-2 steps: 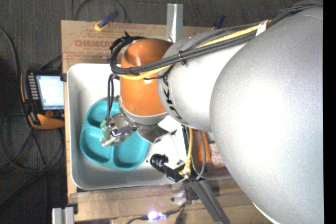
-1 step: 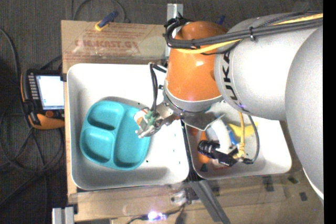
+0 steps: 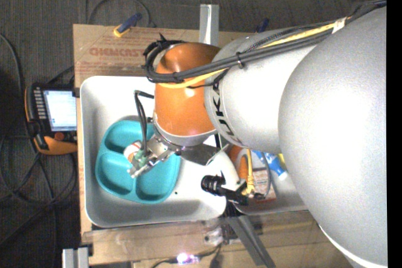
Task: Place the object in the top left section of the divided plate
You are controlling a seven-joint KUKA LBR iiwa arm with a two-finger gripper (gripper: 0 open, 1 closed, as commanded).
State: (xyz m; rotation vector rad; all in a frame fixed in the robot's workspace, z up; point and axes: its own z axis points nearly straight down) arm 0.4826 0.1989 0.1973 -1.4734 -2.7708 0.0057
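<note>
You had the big grey arm (image 3: 314,135) filling the near foreground, its orange band (image 3: 182,97) above the wrist. Beyond it, the gripper (image 3: 139,162) hung over the teal divided plate (image 3: 116,163) in the left white bin (image 3: 100,103), near the plate's centre, at about three o'clock from its left sections. A small pale object (image 3: 133,151) sat at the fingertips; whether it was clamped, I could not tell. You would have done well to centre over the target section before releasing. The arm hid the right bin.

the divided plate (image 3: 119,166) lies in the left bin (image 3: 94,97); the tool (image 3: 139,163) hangs over the plate's middle; a handheld screen (image 3: 53,111) sits left of the bin.
</note>
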